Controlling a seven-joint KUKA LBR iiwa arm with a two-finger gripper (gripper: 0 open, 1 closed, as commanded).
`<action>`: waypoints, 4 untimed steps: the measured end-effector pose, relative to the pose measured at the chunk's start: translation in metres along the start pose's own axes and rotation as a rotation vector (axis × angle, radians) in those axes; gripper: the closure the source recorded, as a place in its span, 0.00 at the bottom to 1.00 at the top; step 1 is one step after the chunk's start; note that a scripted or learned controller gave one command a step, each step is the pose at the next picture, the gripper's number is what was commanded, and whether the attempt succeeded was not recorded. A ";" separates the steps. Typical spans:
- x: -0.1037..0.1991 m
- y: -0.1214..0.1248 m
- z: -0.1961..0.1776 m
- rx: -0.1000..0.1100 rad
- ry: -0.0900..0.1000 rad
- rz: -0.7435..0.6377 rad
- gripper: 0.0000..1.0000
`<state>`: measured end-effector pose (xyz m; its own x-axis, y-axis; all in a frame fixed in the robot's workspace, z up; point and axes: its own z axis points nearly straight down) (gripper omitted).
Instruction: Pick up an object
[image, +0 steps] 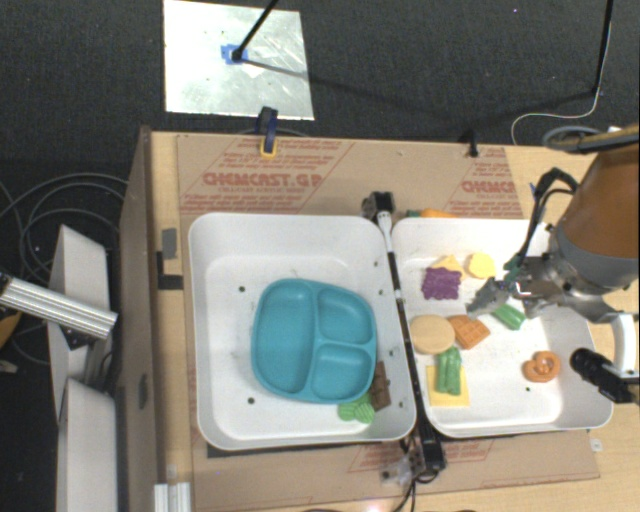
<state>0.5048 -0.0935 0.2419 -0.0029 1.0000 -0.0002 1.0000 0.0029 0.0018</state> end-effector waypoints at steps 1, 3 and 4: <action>-0.019 0.053 0.073 0.002 -0.001 0.002 0.00; -0.027 0.127 0.156 -0.008 -0.002 -0.004 0.00; -0.026 0.126 0.141 -0.008 0.002 -0.003 1.00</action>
<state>0.6315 -0.1189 0.1013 -0.0064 1.0000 0.0019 0.9999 0.0064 0.0100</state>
